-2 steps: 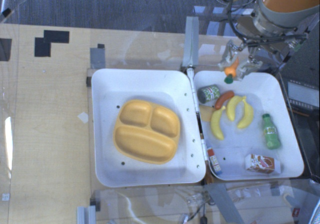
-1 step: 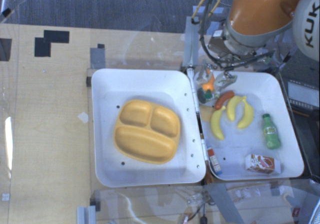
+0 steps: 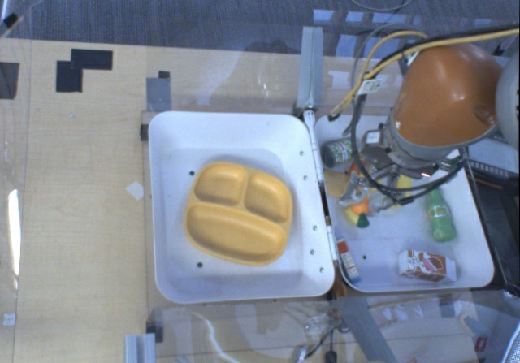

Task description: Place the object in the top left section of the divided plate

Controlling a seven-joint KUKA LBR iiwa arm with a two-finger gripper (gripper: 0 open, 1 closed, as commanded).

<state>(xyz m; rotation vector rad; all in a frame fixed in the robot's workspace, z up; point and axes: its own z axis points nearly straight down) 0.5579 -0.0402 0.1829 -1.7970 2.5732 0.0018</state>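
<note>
Yellow divided plate (image 3: 239, 213) sits in the left bin (image 3: 166, 215). Over the right bin (image 3: 479, 264), the gripper (image 3: 375, 187) hangs by a green bottle (image 3: 441, 217).

Bright, even light (soft glare left)

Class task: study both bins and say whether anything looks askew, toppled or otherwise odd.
The yellow divided plate sits slightly rotated in the left bin. In the right bin, the green bottle and the small carton lie on their sides. Nothing looks spilled or broken.
</note>
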